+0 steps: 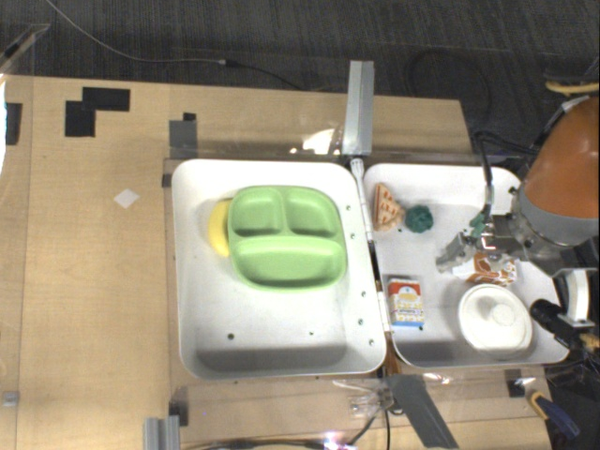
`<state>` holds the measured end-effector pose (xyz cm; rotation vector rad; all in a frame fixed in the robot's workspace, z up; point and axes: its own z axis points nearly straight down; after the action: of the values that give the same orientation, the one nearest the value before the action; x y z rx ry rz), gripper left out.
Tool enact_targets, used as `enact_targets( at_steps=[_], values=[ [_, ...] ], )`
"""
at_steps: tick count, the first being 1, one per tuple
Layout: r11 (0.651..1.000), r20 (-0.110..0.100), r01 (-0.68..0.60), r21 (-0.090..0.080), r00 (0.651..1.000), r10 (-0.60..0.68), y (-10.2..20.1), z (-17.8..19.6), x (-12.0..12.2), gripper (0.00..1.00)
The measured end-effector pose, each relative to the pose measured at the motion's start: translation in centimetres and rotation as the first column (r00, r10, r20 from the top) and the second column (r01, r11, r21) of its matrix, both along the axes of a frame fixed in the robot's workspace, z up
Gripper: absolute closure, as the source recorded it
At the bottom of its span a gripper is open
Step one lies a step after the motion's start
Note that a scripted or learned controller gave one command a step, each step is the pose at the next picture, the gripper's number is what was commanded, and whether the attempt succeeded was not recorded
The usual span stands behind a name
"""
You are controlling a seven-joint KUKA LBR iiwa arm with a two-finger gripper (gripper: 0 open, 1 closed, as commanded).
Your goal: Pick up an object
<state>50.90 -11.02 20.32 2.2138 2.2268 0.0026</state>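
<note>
The gripper hangs low in the right bin; I cannot tell its state. A white bowl sits at its five o'clock, a green ball at ten o'clock.

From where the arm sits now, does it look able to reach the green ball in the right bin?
Probably yes. The green ball lies apart from the pizza-slice toy on bare bin floor, nothing covers it, and the end effector hangs close by in the same bin.
</note>
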Motion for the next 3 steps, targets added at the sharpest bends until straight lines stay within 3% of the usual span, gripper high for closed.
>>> enact_targets(
  at_steps=[1,2,3],
  values=[
    [0.996,-0.002,0.094,0.000,0.996,-0.094,2.0,-7.7,-0.6,0.00],
    [0.987,0.008,0.164,0.001,0.986,-0.164,0.5,-11.5,9.4,0.00],
    [0.975,0.004,0.221,0.000,0.975,-0.221,1.7,-9.2,16.2,0.00]
  ],
)
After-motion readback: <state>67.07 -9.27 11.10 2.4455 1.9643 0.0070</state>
